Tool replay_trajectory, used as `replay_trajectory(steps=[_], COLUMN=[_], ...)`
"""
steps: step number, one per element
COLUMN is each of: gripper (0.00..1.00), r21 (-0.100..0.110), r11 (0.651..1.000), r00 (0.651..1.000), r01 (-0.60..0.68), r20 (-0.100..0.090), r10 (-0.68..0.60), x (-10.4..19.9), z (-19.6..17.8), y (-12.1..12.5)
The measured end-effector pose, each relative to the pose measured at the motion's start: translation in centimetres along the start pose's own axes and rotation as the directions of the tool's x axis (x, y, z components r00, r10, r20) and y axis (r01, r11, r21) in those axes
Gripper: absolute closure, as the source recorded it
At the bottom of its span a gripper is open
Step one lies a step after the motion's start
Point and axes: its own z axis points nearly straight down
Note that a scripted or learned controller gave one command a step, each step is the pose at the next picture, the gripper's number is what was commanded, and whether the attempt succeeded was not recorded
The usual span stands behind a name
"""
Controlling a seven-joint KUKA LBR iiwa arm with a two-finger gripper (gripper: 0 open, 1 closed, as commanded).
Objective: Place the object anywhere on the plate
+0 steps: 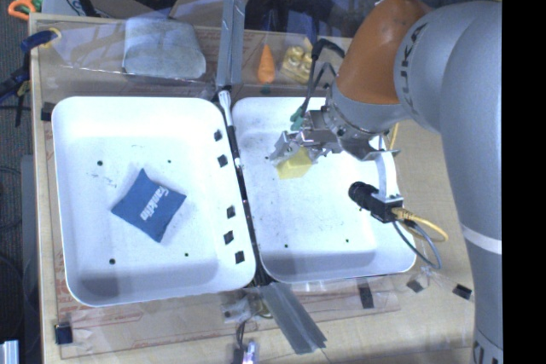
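Observation:
A small yellow block (294, 167) lies on the floor of the right bin (324, 243), in its upper middle. My gripper (290, 149) hangs directly over the block's upper edge, reaching in from the right under the orange wrist band (384, 47). The view does not show whether the block is in its grip. A flat blue square pad with white lettering (150, 204) lies tilted in the middle of the left bin (94, 268).
The raised divider (235, 183) with black clips runs between the two bins. A black connector with a yellow cable (373, 199) hangs off the arm over the right bin. Behind the bins sit an orange carrot-shaped toy (266, 64), a pale yellow toy (297, 61) and a grey sheet (164, 49).

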Motion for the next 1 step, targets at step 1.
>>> replay_trajectory(steps=[1], gripper=[1.0], r21=[0.008], r11=[1.0], r00=[1.0], r01=[0.008], r20=[0.0], r10=[-0.008], x=[0.03], z=[-0.62], y=[0.01])
